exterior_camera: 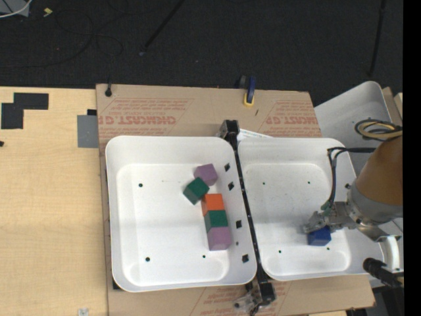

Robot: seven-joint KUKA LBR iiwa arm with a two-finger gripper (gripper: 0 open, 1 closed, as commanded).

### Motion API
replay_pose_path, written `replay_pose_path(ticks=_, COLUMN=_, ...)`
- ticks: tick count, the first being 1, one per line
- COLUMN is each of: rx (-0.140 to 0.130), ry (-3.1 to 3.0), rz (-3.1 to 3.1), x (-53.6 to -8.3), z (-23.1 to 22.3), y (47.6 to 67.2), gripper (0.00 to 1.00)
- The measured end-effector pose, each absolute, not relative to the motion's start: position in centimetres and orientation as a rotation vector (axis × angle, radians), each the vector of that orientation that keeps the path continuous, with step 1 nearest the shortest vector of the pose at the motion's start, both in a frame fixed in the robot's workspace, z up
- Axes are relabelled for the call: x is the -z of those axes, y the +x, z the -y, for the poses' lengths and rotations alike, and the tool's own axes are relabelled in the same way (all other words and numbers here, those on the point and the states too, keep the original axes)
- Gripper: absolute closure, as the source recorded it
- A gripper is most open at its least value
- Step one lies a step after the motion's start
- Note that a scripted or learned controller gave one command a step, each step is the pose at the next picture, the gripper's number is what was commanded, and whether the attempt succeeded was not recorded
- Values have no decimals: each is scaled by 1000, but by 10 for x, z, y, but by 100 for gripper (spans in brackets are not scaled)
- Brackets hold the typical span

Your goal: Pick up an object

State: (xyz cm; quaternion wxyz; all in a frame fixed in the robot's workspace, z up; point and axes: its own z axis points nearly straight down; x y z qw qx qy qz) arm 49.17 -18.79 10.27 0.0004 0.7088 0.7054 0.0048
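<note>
A small blue block lies on the floor of the right bin, toward that bin's right side and nearer its front wall than its back wall. The end effector sits right at the block, its grey metal parts touching or overlapping the block's upper edge from the left and above; whether its fingers are apart, together or clamped on the block cannot be told from this angle, since the wrist and the block crowd the same spot. Behind it the arm reaches in from the right, its orange band showing above the grey wrist, with black cables looping beside it. The left bin stands just beside the right one, the two touching along a black divider with clips. In it, clustered near the right wall, lie a purple block, a dark green block just below and left of it, then a column of an orange block, a green block and a second purple block, touching one another. Both bins rest on a brown cardboard sheet on the pale wooden worktop.
</note>
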Motion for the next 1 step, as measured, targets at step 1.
replay_pose_path(ticks=1, rx=-7, ry=2208, rz=-2223, x=-92, z=133, y=590, gripper=100)
